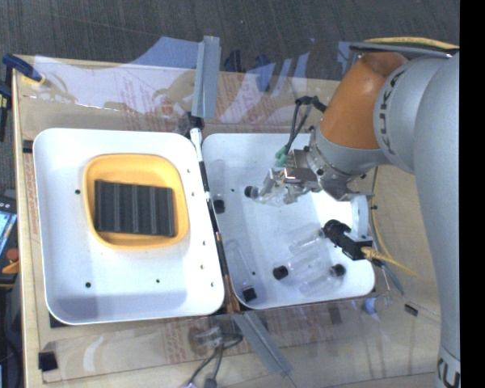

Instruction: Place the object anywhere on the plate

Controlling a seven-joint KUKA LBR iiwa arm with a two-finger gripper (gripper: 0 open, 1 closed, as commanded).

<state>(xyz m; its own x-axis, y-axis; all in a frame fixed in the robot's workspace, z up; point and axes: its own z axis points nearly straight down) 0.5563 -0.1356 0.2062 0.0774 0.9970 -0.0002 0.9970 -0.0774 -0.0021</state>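
- Plate [137, 170], yellow with a dark ridged middle, sits in the left bin [65, 281].
- Arm [404, 103] reaches over the right bin [234, 160].
- Gripper [276, 183] hangs above that bin; I cannot tell how its jaws stand.
- Clear objects [311, 261] lie near the right bin's front.

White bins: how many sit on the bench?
2: the left bin holds a yellow plate; the right bin lies beside it, under the gripper.

Two white bins [65, 281], one yellow plate [133, 168]
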